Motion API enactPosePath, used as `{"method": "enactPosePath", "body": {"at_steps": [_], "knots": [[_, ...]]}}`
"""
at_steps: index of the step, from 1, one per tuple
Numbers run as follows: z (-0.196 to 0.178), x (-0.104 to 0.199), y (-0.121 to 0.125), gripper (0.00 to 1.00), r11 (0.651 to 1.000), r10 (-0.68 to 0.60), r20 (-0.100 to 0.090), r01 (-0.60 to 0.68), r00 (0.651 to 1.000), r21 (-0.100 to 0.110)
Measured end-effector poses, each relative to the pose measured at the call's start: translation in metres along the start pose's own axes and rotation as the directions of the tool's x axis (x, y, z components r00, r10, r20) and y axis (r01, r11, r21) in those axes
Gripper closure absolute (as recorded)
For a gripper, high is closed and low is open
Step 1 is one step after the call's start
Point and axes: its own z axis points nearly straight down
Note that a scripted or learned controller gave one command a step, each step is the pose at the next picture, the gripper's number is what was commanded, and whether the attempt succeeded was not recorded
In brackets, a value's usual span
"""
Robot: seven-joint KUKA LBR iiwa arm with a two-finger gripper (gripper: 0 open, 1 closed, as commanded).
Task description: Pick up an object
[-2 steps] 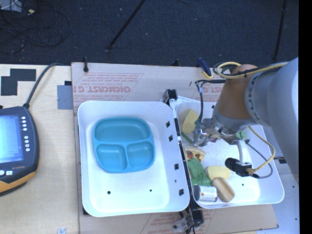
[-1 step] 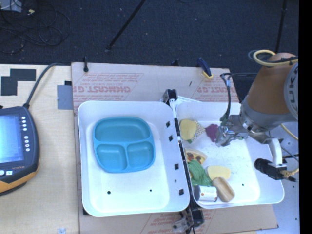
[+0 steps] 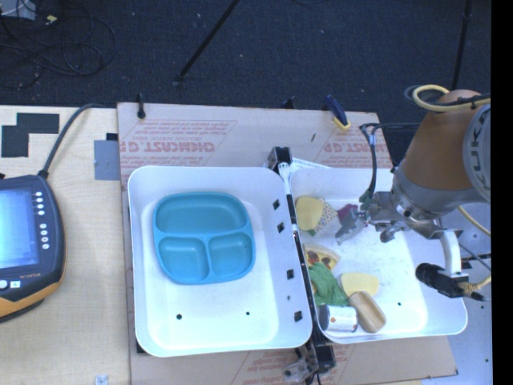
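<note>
The gripper (image 3: pixel 350 224) hangs low in the right bin (image 3: pixel 437 315), fingers unclear, beside a small purple object (image 3: pixel 348 212). A smooth blue three-part plastic tray (image 3: pixel 203 237) fills the left bin (image 3: pixel 160 327).

Dark speckled carpet (image 3: pixel 264 46) lies beyond the bench, crossed by black cables (image 3: pixel 56 34); pale wooden benchtop (image 3: pixel 80 327) spreads far from the gripper.

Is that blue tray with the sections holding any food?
Empty. The blue tray lies flat in the left bin, and all three compartments show bare blue.
</note>
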Motion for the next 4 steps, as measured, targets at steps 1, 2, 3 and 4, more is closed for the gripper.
{"method": "enactPosePath", "body": {"at_steps": [1, 2, 3, 4], "knots": [[0.112, -0.047, 0.054, 0.00, 1.000, -0.001, -0.002, 0.001, 1.000, 0.003], [0.107, -0.017, 0.099, 0.00, 1.000, -0.004, 0.001, 0.004, 1.000, -0.002], [0.098, -0.016, 0.098, 1.00, 1.000, -0.006, -0.001, 0.006, 1.000, 0.001], [0.098, -0.016, 0.098, 0.00, 1.000, -0.007, 0.000, 0.007, 1.000, 0.002]]}}
